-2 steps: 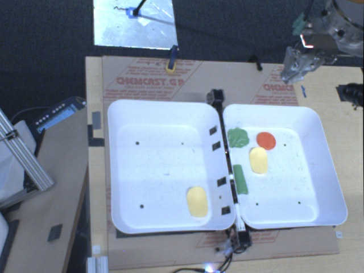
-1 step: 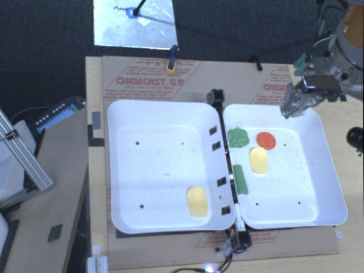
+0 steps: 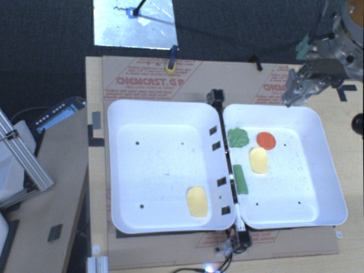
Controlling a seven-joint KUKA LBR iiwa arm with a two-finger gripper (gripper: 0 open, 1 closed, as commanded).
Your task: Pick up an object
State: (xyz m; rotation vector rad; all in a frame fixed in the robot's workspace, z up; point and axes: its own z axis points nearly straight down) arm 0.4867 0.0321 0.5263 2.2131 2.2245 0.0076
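The right bin [image 3: 318, 147] holds a green leafy piece [image 3: 238, 137], a red round piece [image 3: 265, 140], a pale yellow piece [image 3: 259, 160] and a green stick [image 3: 240, 179]. Another yellow piece [image 3: 197, 201] lies in the left bin [image 3: 148, 118], near its front right corner. My gripper [image 3: 294, 94] hangs above the back edge of the right bin, up and to the right of the red piece, well apart from every object. Nothing shows between its fingers.
A black hinge strip [image 3: 223, 152] runs between the two bins. A shiny metal sheet [image 3: 135, 16] lies behind the bench at the upper left. Grey equipment [image 3: 23, 158] stands at the left side. The bins rest on a cardboard sheet [image 3: 153, 78].
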